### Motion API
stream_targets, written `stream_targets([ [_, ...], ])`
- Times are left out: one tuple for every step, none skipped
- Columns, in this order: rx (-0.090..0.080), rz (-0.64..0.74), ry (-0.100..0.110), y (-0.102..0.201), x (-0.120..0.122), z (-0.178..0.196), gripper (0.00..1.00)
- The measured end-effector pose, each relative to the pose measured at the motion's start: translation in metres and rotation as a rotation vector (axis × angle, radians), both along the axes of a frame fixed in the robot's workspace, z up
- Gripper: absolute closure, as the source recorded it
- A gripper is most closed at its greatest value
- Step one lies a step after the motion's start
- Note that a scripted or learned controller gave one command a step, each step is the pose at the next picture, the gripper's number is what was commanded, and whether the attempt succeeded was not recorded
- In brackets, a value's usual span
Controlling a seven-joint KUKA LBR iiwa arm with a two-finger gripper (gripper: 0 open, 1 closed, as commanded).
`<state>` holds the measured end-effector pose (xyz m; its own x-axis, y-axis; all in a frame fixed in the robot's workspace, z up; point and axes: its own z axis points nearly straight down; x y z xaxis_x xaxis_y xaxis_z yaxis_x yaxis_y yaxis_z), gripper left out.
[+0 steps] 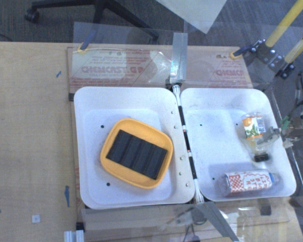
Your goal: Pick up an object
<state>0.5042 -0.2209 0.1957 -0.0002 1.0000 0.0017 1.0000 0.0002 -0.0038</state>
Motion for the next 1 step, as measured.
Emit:
stream_targets([
  [0.002, 0.146, -0.004, 0.0013, 0.0003, -0.0938, 0.0],
])
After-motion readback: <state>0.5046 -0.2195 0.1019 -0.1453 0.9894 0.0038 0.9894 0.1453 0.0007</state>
